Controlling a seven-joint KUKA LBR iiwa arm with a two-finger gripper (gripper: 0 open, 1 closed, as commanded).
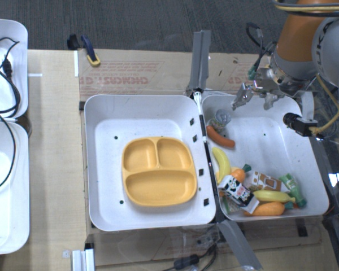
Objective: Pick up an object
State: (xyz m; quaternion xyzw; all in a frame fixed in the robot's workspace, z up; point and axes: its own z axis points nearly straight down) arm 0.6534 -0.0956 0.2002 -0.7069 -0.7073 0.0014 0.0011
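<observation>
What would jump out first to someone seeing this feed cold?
Probably the yellow divided plate, lying alone in the left bin. Next, the toy food heaped in the right bin's near corner: bananas, a carrot, small cartons. The gripper hangs over that bin's far edge, above a hot dog.

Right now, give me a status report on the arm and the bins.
Gripper open, hovering over right bin's far edge, holding nothing. Hot dog nearest below it, untouched. Bananas, cartons and carrots piled at near side. Yellow divided plate alone in left bin.
</observation>
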